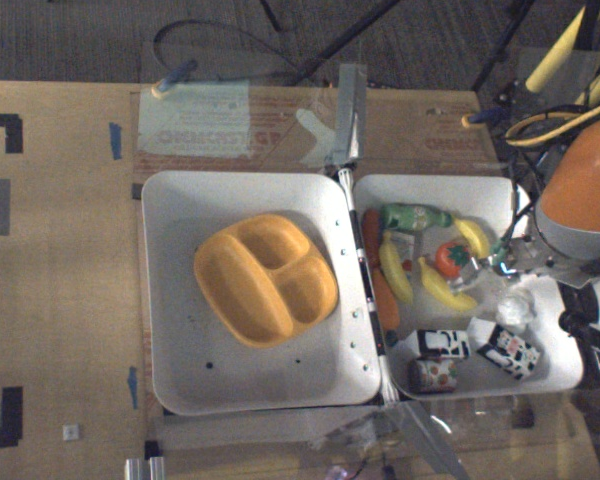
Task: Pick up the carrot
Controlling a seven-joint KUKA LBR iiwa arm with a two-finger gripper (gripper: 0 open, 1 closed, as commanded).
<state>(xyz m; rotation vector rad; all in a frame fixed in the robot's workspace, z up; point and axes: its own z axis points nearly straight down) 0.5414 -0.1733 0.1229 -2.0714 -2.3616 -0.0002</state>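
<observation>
My grey arm [580, 208] with its orange band comes in from three o'clock and bends down over the right shallow white plastic bin [570, 363]. My tool [500, 260] hangs low just beside a small red tomato-shaped toy [450, 259]; I cannot tell whether it is open or closed. The long orange carrot [384, 303] lies along the bin's nine o'clock wall, smooth and tapered, apart from my tool. Between them rest glossy curved yellow bananas [395, 271], with a green plastic bottle [417, 216] at twelve o'clock. Printed cartons [443, 344] sit at six o'clock. The left white bin [170, 298] holds a yellow-orange divided plastic plate [265, 278] with rounded compartments.
</observation>
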